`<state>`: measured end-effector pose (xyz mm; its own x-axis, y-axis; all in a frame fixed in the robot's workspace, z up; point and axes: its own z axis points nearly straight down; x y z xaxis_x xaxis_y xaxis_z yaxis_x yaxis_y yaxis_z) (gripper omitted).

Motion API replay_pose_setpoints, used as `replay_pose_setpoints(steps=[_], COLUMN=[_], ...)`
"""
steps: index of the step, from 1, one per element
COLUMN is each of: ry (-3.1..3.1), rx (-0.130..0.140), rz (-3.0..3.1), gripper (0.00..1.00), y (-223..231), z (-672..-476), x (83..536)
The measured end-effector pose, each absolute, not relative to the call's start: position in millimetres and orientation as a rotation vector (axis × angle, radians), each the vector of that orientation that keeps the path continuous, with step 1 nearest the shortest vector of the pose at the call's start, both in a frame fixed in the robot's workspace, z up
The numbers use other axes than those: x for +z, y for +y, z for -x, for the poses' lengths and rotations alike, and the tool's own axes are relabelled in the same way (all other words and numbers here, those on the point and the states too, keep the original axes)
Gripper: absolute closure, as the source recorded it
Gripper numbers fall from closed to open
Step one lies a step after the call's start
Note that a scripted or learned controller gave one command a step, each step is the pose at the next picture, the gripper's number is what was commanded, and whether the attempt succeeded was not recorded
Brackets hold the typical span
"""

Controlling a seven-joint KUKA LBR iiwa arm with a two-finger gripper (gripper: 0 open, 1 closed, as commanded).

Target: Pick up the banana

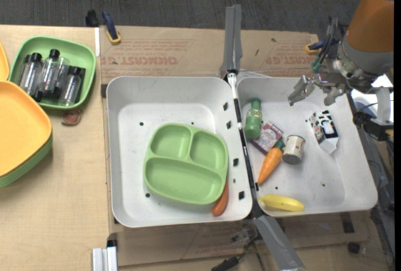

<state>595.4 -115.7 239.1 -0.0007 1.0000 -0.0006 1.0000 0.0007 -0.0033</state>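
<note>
The banana lies flat at the near edge of the right bin, its long axis running left to right, tips at either side. In the same bin sit a green bottle, a carrot slanting from near-left to far-right, a small can, a pink packet and a white carton. The left bin holds a green divided plate and an orange-red piece at its near rim. The gripper hovers above the right bin's far side, fingers apart, holding nothing.
</note>
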Motion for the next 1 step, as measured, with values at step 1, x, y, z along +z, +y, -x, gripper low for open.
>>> replay_pose_setpoints(steps=[1], ry=[-2.326], rx=[0.004], rz=[2.108], gripper=[0.00], y=[-80.3], z=[-615.9], x=[191.9])
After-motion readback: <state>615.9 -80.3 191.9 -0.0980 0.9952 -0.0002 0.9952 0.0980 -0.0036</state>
